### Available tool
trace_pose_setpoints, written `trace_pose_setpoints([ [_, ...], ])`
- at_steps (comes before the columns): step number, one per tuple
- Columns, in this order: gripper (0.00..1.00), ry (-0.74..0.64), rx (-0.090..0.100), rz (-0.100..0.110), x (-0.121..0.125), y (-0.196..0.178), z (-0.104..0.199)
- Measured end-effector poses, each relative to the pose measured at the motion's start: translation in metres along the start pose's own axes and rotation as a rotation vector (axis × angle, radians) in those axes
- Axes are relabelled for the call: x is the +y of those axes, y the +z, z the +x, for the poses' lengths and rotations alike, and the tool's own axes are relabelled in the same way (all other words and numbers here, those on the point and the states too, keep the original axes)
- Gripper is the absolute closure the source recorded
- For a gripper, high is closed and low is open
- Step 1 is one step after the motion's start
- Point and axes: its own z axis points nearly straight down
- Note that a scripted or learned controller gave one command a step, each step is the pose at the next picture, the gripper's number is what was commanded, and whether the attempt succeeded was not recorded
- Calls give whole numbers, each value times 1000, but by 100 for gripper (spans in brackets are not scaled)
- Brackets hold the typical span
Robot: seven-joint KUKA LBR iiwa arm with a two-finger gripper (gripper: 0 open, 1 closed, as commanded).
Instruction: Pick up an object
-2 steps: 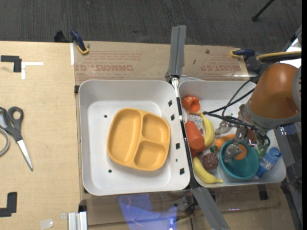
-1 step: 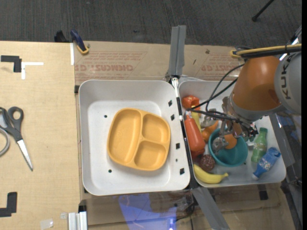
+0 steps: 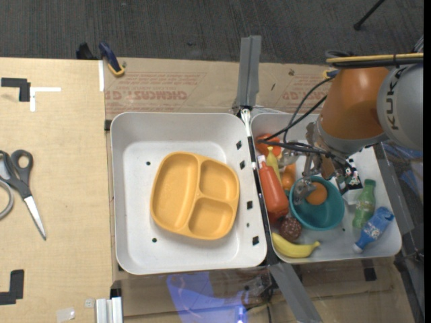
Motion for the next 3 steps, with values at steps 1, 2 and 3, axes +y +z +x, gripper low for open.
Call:
trace_pose_setpoints([
  [1, 0, 60, 3, -2, -54, 1, 99],
  [2, 0, 1, 3, -3, -2, 1, 53],
  [3, 0, -134, 0, -1, -99, 0, 27],
])
